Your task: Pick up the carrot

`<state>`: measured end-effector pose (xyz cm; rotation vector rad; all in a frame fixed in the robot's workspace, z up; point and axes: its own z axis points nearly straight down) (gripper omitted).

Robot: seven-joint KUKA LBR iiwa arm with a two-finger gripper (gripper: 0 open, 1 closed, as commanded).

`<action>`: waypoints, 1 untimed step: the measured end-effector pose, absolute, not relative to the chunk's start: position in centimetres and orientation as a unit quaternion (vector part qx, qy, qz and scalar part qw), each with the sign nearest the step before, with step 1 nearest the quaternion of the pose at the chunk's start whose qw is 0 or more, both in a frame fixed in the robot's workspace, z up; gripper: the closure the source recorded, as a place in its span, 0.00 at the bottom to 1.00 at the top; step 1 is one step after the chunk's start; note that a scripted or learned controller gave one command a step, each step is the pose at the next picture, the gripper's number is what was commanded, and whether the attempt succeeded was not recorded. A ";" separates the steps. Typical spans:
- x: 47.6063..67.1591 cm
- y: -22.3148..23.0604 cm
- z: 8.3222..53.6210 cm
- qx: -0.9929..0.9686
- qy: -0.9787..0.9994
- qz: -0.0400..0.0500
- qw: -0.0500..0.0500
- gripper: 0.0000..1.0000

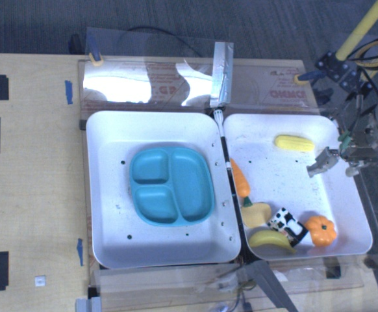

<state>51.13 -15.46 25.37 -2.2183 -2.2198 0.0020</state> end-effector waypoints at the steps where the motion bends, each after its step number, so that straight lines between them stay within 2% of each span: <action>1: 48.0 -15.5 13.0 -0.663 -0.749 0.000 -0.001 0.00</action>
